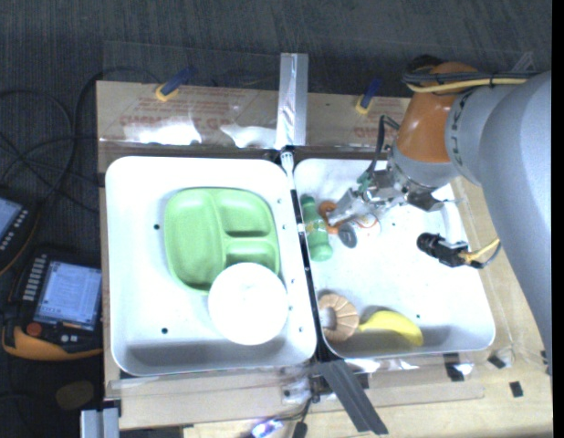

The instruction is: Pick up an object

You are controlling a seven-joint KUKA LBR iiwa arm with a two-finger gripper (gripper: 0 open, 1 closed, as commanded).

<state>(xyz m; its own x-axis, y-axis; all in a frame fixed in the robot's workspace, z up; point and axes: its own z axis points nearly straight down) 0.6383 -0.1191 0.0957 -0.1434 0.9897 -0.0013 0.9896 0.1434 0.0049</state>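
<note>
Two white bins sit side by side on the table (127, 108), and the arm (501, 153) reaching in from the right covers the far right corner of the right bin (464, 331). Its end effector (355, 210) hangs low over the far left part of that bin, a tangle of metal and cable, and I cannot tell how it is set.

Just beside it, against the dividing wall, lies a green bottle-shaped thing (314, 231) with something small and orange (328, 210) touching its far end; what that is I can't make out. At the near wall a yellow banana (391, 327) lies next to a tan, ridged round piece (338, 315), the two touching. The middle of the right bin's floor is bare.

The left bin (136, 336) holds a green divided tray (214, 231), with a white round dish (249, 302) overlapping its near corner.
</note>
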